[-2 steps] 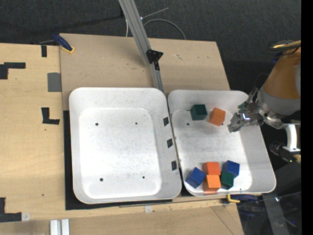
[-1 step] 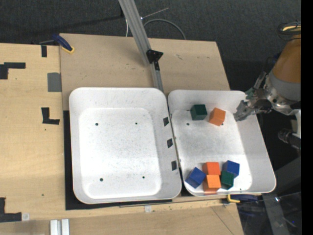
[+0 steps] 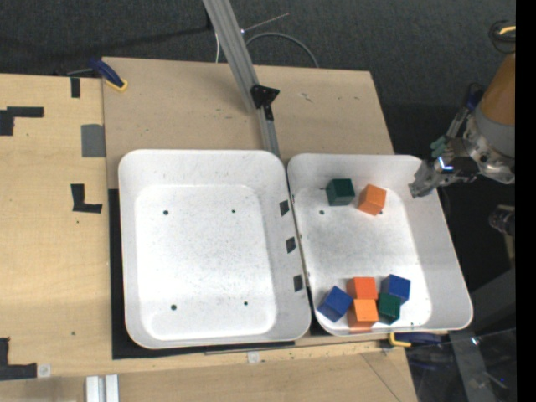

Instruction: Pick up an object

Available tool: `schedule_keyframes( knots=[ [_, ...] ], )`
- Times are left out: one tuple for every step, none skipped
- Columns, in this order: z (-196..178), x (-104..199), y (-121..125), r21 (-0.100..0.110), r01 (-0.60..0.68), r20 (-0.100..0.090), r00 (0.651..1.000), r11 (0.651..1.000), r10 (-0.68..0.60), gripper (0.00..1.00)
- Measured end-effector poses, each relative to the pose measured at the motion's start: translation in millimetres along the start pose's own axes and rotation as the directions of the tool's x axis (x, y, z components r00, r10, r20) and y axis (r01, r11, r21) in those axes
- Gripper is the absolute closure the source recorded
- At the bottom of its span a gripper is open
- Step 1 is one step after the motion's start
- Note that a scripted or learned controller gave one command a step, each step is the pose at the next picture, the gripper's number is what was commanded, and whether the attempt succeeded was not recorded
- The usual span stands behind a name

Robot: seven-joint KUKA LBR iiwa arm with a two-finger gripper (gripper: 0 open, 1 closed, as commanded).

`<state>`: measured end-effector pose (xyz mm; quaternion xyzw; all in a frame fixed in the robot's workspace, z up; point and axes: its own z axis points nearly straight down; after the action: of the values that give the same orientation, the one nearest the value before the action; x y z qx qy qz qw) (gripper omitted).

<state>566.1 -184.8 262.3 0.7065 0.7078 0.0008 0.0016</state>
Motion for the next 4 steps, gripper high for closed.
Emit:
schedule_keyframes(
  knots=[
    [15.3, 51.0, 4.9, 0.005, 0.004, -0.002, 1.000, 1.000, -0.004, 1.00],
    [13.4, 95.7, 11.8, 0.004, 0.004, -0.002, 1.000, 1.000, -0.004, 1.00],
    [28.2, 151.7, 17.4, 0.006, 0.005, -0.002, 1.000, 1.000, -0.005, 1.00],
    [38.8, 206.0, 30.9, 0.005, 0.005, -0.002, 1.000, 1.000, -0.005, 1.00]
  ],
)
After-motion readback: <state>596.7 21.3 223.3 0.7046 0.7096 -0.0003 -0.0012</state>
